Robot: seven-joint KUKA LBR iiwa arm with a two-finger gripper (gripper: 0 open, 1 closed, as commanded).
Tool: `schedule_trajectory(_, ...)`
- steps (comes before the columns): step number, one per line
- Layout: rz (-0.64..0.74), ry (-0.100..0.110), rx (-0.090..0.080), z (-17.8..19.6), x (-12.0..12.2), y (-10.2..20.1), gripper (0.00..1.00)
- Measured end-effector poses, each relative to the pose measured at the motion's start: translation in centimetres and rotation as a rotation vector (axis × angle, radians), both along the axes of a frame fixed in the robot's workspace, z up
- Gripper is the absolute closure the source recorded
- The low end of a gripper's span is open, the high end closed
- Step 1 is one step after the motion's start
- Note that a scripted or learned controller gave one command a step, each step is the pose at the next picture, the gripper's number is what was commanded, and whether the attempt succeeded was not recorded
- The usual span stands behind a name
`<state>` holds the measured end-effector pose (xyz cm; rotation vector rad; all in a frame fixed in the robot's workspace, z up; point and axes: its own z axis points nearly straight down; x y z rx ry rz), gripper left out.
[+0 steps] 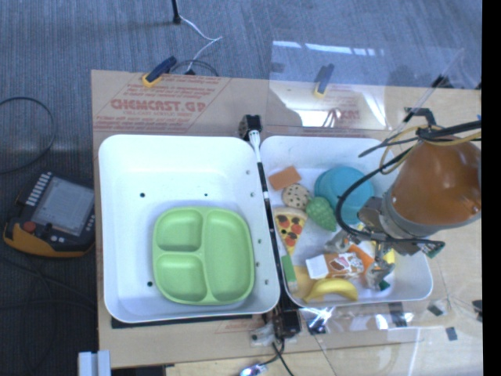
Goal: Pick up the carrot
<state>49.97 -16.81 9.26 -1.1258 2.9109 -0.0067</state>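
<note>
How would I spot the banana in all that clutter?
Look in the right bin, the one the arm reaches into. Along its near edge lies the banana, below a white packet. It is the sole plain yellow, curved piece there.

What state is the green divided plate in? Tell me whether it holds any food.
Empty. The green divided plate lies flat in the left bin, all three compartments bare; the toy food sits in the right bin.

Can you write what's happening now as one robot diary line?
arm: over right bin | gripper: down among toys | carrot: not lifted | green plate: left bin
</note>
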Motion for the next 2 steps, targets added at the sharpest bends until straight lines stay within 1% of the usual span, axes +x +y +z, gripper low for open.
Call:
schedule_trajectory(1, 0.265, 0.0, -0.002, 0.0, -0.1, -4.2, 0.0)
schedule_trajectory(2, -0.198, 0.0, -0.004, 0.0, -0.8, -5.5, 0.0)
